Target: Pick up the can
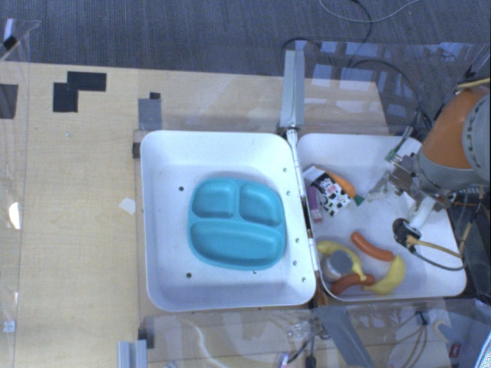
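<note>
Can [335,264] dull grey metal; bins [161,205] glossy white plastic; bench [77,205] matt wood.

the can [336,264] sits low in the right bin [383,156], hemmed by a yellow banana [387,274] curling around it and red sausages [372,247] touching close by. open floor lies in the bin's upper middle. the left bin [165,205] holds a blue tray [235,223].

Grey arm [460,140] reaches in, tool [400,176] angled low.
</note>
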`<act>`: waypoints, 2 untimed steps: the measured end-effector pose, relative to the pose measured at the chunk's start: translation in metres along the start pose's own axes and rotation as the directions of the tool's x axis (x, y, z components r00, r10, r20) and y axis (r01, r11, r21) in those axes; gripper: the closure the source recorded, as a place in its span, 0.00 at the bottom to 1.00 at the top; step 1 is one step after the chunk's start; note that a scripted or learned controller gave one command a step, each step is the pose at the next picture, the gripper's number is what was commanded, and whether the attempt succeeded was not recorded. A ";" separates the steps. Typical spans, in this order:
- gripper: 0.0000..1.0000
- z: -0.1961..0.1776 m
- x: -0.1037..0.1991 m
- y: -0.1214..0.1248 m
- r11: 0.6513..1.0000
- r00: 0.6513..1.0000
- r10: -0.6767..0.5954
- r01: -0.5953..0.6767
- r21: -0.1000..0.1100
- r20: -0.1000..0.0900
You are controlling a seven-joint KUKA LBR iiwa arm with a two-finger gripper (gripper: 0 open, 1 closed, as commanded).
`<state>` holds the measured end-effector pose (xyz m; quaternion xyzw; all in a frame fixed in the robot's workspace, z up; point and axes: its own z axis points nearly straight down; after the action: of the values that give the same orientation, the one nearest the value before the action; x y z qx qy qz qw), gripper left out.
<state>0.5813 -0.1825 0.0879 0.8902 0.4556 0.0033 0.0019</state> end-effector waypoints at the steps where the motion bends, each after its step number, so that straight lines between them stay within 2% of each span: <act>1: 0.00 0.002 0.035 0.050 1.000 1.000 -0.017 0.017 0.001 0.002; 2: 0.00 0.002 0.040 0.077 1.000 1.000 0.000 0.000 0.021 0.007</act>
<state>0.6675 -0.1951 0.0862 0.8901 0.4557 -0.0045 -0.0058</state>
